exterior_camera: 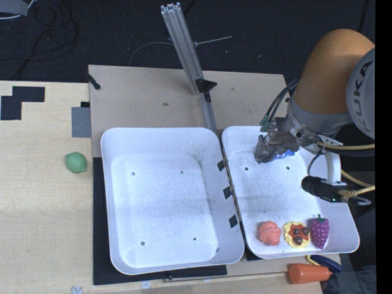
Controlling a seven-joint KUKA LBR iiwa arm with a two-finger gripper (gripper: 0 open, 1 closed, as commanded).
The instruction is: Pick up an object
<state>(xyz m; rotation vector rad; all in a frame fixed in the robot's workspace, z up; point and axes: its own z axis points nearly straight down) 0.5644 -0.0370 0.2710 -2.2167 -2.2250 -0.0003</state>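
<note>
A small green ball [76, 162] lies on the pale wooden bench [37, 195] at the far left, well apart from both bins. To its right sits the left bin [116, 141], a shallow white tray with rounded corners and a speckled floor. Black clips along its right edge join it to the right bin [349, 241], which touches it side by side. A slanted metal rail [187, 48] rises behind the seam between the two.

Three toy foods lie in a row along the near edge of the right bin. Leftmost is a lumpy pink-orange piece [269, 233]; just beside it is a yellow round piece [296, 234] with red and dark spots; touching that on the right is a purple bunch of grapes [319, 231] with a small green stem at the top.

The gripper [268, 154] hangs over the far part of the right bin, well apart from the three toys, with nothing visible between its tips; whether the tips are spread or closed cannot be told from this angle. The grey arm with its orange band [334, 72] reaches in from the right above it. An orange carrot-like toy [309, 273] lies outside the bin, on the bench just in front of its near right corner.
</note>
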